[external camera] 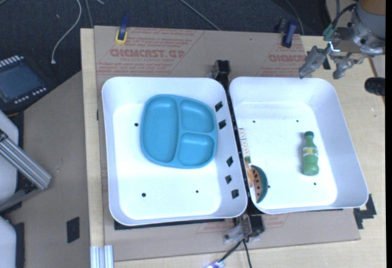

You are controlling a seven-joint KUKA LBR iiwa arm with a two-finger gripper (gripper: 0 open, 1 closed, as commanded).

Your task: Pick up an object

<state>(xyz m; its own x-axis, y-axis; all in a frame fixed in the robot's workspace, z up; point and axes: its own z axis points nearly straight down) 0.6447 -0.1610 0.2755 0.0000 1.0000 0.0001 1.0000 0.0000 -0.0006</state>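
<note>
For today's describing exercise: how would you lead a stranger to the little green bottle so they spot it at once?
Start at the right-hand white bin. Toward its right side lies a small green bottle, on its side, cap pointing to the far wall. Its only neighbour, a watermelon slice, lies against the bin's left wall.

bright, even overhead light | soft shadows | sharp focus

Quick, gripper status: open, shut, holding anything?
Gripper: open, fingers spread, nothing between them, above the right bin's far rim.
</note>
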